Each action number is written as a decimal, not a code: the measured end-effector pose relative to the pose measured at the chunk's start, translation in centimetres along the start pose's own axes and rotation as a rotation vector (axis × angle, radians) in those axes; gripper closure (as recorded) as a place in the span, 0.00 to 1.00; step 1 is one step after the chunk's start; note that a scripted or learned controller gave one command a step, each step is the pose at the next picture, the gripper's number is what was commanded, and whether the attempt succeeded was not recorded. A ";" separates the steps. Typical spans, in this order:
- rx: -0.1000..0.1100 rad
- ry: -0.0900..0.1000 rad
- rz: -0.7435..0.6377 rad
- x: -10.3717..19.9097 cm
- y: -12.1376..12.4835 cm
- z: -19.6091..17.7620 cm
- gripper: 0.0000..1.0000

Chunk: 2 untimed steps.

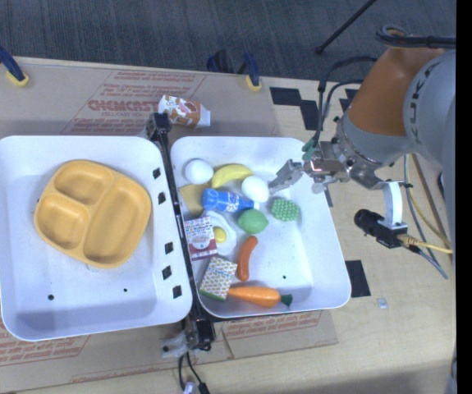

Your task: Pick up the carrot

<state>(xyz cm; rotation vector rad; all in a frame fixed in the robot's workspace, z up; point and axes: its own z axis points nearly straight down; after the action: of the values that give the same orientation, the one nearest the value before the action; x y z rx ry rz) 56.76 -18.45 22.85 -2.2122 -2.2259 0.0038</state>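
1. two-finger metal gripper [289, 175] hangs with fingers parted, holding nothing - the orange plastic carrot with green top [256, 295] lies well below-left of it.
2. risk - it may close on the nearer orange-red sausage [246, 257] instead.

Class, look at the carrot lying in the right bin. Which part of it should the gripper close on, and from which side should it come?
Grip the carrot at its thick orange middle, coming down from above. It lies flat, lengthwise along the bin's near wall, green tip to the right, so the fingers should probably close across its width. A patterned packet touches its left end, so stay clear of that end.
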 end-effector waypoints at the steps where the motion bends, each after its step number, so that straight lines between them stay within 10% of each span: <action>1: -0.001 0.000 -0.156 4.9 -5.0 12.8 0.00; 2: -0.010 -0.016 -0.014 7.4 -9.0 13.5 0.00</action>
<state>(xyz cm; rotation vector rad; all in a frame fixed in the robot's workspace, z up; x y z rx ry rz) 47.69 -11.11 9.34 -2.2091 -2.2549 0.0112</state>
